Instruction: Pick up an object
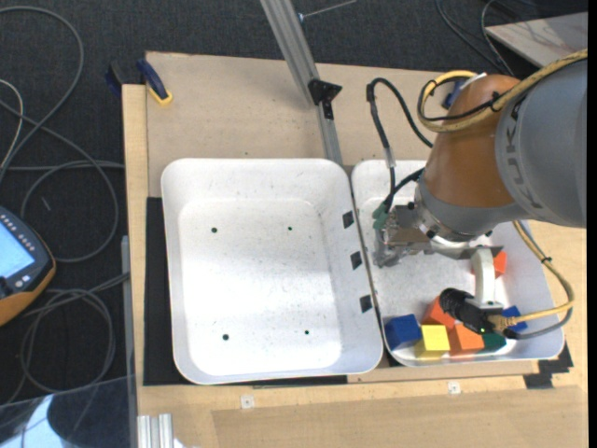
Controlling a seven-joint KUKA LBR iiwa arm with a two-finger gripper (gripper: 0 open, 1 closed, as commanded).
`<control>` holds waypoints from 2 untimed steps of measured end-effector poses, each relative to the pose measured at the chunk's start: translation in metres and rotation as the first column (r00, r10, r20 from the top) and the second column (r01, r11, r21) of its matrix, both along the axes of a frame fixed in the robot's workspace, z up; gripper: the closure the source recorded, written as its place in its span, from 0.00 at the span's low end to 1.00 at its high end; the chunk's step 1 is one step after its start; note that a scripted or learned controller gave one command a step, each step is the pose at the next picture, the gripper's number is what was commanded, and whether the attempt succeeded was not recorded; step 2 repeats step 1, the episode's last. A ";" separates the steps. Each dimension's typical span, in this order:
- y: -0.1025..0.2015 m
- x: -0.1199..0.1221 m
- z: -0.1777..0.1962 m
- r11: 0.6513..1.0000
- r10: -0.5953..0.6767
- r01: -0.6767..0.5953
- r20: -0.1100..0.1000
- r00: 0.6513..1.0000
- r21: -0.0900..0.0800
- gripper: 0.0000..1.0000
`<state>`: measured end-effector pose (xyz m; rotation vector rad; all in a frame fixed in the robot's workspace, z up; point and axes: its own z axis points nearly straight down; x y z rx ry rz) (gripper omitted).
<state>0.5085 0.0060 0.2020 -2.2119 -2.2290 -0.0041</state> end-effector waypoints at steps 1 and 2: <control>0.053 0.019 0.005 1.000 0.000 0.000 0.001 1.000 0.000 1.00; 0.053 0.019 0.005 1.000 0.000 0.000 0.001 1.000 0.000 1.00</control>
